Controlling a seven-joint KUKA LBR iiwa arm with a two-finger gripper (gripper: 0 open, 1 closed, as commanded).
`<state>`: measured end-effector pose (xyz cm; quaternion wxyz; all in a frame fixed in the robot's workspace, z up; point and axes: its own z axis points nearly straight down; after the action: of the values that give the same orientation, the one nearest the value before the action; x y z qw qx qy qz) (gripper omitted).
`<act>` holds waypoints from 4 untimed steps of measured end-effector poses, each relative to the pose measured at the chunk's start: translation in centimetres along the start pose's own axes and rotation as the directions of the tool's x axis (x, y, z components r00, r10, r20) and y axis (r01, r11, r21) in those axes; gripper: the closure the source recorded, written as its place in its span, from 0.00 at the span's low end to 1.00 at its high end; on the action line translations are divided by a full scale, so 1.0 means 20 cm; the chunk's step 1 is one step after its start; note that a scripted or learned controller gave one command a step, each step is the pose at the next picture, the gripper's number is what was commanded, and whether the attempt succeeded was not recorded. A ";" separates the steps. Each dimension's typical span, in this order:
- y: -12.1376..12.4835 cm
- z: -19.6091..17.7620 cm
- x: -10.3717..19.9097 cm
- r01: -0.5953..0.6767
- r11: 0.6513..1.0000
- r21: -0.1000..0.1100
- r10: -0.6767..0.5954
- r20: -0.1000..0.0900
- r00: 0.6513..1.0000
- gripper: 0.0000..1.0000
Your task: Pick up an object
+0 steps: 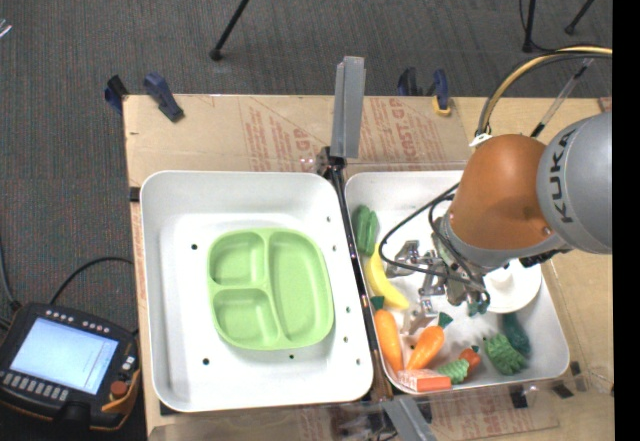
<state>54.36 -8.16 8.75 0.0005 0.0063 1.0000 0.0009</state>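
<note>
My gripper [416, 282] hangs low in the right bin [420, 191], below the orange band of the arm. Its fingers [405, 255] are spread open and nothing sits between them. Just left of it lies a yellow banana [383, 281], with a dark green vegetable [365, 226] above that. An orange carrot [388, 339] lies along the bin's left wall, and a second carrot [428, 345] rests right under the gripper. A green broccoli-like piece [507, 349] and a white round dish [516, 286] lie to the right, partly covered by the arm.
The left bin [165, 229] holds a light green divided plate [270, 289]. A small orange-and-green toy [461, 366] and a reddish piece [425, 382] lie at the right bin's front edge. A grey post [349, 114] stands behind the bins. A teach pendant [65, 359] sits at lower left.
</note>
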 end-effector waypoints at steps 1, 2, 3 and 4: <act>-0.03 0.00 0.17 -0.036 0.999 0.001 0.036 -0.003 0.999 0.00; -0.01 0.00 0.12 0.150 0.989 0.001 -0.150 -0.001 0.989 0.00; -0.20 -0.03 0.26 0.138 0.990 0.007 -0.138 0.030 0.990 0.00; 0.02 0.00 0.20 0.123 0.992 -0.001 -0.123 -0.001 0.992 0.00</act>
<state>50.34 -7.72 8.70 0.0001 -0.0552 0.9985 0.0014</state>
